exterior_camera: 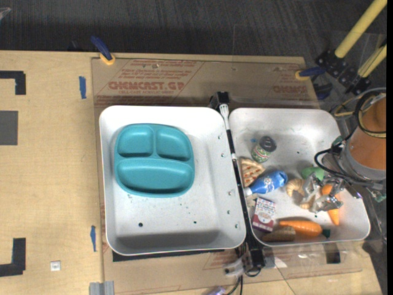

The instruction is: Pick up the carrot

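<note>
The carrot (299, 228), long and orange with a dark green stub at its right end, lies flat along the front wall of the right bin (288, 125). My gripper (322, 195) hangs low over the right half of that bin, just above and to the right of the carrot, among several small toys. The arm's orange band (371, 146) sits above it at the right edge. A small orange cone-shaped piece (334, 216) lies right under the gripper, near the carrot's right end. The gripper's tips are lost in the clutter.
The right bin also holds a pizza slice (249, 171), a blue packet (270, 182), a dark can (266, 146), a red and white carton (264, 212) and a green piece (316, 174). A teal divided plate (153, 158) lies in the left bin (178, 226).
</note>
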Robot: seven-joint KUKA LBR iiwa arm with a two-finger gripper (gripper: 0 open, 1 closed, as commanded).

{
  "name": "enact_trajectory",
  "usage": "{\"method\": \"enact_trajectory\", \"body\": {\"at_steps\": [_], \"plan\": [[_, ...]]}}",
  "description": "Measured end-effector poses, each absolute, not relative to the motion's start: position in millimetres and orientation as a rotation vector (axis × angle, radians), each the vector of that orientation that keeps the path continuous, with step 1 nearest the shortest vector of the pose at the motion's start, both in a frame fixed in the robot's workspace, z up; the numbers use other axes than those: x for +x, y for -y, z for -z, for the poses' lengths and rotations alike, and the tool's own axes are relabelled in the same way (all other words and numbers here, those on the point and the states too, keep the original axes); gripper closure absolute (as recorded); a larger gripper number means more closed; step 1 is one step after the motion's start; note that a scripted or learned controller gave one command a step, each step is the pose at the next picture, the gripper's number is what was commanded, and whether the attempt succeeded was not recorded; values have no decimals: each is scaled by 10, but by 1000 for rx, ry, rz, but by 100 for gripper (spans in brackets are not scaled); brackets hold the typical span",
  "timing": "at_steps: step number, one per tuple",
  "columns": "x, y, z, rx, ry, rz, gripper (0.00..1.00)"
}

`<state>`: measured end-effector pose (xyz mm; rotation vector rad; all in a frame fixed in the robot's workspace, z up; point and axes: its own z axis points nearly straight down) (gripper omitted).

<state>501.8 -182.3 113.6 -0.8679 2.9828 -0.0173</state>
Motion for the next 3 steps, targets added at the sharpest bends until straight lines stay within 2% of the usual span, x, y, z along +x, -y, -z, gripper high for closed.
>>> {"method": "enact_trajectory", "body": {"at_steps": [1,2,3], "plan": [[5016,1823,-1132,-868,-2983,17,0],[4923,2211,-895,-930,-2986,4,0],[4968,2198,-1026,-928,-2974,12,100]]}}
